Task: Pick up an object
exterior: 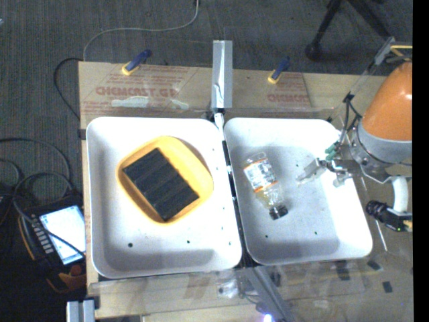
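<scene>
One clear bottle [266, 185], dark cap, lying in right bin [348, 237], jaws' state unclear

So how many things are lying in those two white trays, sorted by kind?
Yellow dish with a black pad inside, in the left tray: 1
Clear plastic bottle with a dark cap, in the right tray: 1
Total: 2

I count two shallow white plastic bins: left [100, 247], right [348, 243]. One yellow dish with a black ridged pad inside [165, 178]. One clear plastic bottle with a dark cap [265, 183]. Two blue-and-yellow clamps: [136, 62], [279, 70].
</scene>
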